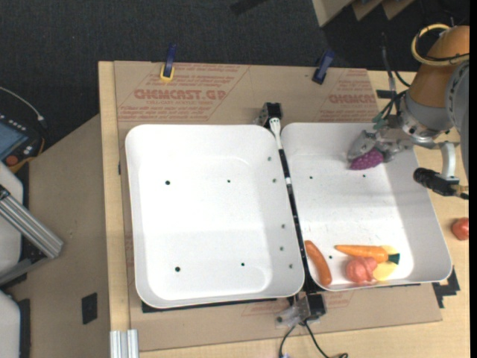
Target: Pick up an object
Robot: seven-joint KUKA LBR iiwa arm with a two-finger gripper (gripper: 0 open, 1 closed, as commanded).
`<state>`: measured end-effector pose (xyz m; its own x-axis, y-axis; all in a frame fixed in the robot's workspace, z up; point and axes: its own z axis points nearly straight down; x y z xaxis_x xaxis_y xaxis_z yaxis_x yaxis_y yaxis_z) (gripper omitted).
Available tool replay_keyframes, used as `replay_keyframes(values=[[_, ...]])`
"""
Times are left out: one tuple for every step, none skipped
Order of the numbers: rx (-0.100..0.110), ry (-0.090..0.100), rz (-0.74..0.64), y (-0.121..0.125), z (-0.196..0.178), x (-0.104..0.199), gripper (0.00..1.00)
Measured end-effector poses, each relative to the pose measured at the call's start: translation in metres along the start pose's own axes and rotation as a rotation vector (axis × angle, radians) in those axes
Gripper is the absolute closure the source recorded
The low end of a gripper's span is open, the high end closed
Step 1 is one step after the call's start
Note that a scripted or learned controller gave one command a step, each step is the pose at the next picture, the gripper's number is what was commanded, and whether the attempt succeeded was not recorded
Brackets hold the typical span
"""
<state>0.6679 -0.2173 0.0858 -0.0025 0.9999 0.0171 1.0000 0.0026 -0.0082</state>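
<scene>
Low in right bin (417, 222): sausage (318, 263), carrot (363, 251), pink lump (360, 271). Tool (370, 149) sits over purple object (366, 159) at bin's far end; finger state unreadable. Risk: grip on the object's edge slips when lifting.

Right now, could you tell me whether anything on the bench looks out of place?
One small red thing lies on the bench outside the right bin, past its right rim. The sausage, carrot and purple item lie inside that bin.
</scene>
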Motion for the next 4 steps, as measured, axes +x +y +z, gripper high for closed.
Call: replay_keyframes(values=[[0.000,-0.002,-0.002,0.000,0.000,0.001,0.00],[0.000,-0.002,-0.002,0.000,0.000,0.001,0.00],[-0.011,-0.017,-0.002,0.000,-0.011,-0.004,1.00],[-0.023,-0.023,0.002,-0.017,-0.135,0.004,1.00]])
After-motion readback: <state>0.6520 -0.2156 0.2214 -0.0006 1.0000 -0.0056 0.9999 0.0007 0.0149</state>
